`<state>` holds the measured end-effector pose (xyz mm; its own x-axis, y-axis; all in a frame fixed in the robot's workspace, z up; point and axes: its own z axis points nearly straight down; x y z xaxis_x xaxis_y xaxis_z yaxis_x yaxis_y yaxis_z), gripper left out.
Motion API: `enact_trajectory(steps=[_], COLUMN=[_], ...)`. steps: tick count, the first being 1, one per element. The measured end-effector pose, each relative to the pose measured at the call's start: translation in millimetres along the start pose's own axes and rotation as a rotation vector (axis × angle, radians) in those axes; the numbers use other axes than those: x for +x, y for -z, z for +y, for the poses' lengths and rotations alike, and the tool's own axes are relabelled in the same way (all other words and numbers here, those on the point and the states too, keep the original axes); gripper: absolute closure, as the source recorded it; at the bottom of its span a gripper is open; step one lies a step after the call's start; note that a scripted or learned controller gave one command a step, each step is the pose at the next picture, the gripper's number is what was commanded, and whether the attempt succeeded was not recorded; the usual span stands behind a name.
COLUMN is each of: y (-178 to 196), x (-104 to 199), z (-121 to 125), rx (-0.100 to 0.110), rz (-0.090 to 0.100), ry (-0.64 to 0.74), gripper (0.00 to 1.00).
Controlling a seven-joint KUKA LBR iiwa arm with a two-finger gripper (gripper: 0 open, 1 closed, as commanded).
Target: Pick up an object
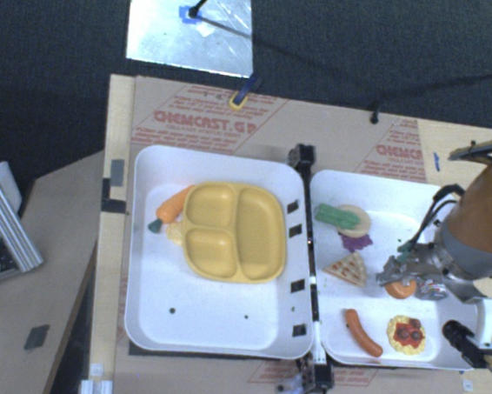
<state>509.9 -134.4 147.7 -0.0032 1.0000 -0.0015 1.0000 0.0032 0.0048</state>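
Note:
In the right bin [386,191] lie several toy foods. My gripper [405,275] hangs low in the bin's right half, directly over a small orange round piece [400,290] that peeks out beneath it. Just left of it is a pizza slice [349,268]. A purple piece [356,242] and a green piece on a tan disc [342,217] lie further back. A red sausage [362,332] and a small round tart with red topping [406,334] lie toward the front edge. The arm hides part of the orange piece.
The left bin [142,312] holds a yellow divided plate [229,231] with an orange carrot [173,203] against its left side. A black divider [305,242] separates the bins. The arm's grey and orange body [488,226] covers the right bin's right edge.

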Motion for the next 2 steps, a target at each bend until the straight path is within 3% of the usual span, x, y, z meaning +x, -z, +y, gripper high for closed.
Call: enact_trajectory(steps=[2], y=[78], x=[6], z=[5], rx=[0.000], rz=[0.000], ry=[0.001], gripper=[1.00])
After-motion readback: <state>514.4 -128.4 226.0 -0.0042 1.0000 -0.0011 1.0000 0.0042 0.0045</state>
